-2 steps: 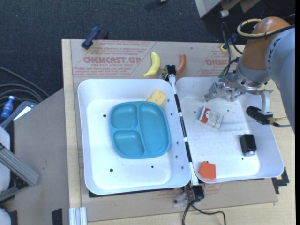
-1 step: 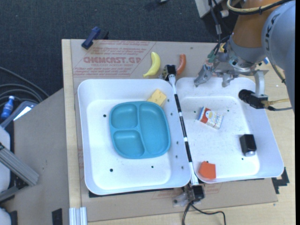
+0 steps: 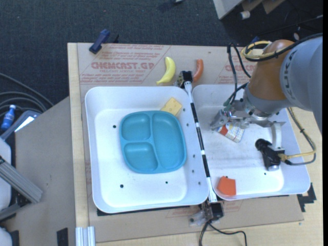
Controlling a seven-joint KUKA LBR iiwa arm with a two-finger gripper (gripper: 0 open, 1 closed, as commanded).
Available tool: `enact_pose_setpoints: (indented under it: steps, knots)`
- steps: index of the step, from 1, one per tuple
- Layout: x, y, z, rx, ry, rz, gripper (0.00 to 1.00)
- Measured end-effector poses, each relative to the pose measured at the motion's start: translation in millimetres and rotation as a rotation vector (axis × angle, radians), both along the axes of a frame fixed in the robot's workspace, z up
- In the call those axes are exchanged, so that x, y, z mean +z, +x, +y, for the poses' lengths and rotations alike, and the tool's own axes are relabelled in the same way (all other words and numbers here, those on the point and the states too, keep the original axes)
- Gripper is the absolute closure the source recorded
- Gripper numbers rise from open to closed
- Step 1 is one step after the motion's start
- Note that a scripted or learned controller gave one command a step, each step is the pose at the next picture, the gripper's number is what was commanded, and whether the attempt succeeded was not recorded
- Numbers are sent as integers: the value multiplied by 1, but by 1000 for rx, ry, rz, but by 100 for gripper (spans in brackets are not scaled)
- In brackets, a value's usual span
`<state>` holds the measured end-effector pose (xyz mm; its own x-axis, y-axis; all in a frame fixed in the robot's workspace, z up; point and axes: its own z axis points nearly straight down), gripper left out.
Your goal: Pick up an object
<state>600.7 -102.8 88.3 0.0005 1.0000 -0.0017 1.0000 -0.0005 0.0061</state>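
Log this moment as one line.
hand: at small red-and-white packet, right white bin | grasp: unconfirmed | orange block: same bin, lower left corner

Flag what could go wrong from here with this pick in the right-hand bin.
1. The pincer hangs over one edge of the small red-and-white object, not centred on it, so a grasp here may just nudge it aside.
2. That object looks low against the right bin floor, so going deeper could scrape the bin.

My gripper [image 3: 224, 118] hangs over the right bin [image 3: 246, 178]. Red-and-white packet [image 3: 232, 132] just beside it; orange block [image 3: 226, 186] well apart.
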Motion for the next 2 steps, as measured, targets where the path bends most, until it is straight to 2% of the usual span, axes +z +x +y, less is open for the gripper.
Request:
enact_pose_setpoints:
  steps: [1,2]
  knots:
    - [11,1,0,0,0,-5,100]
    - [11,1,0,0,0,-4,0]
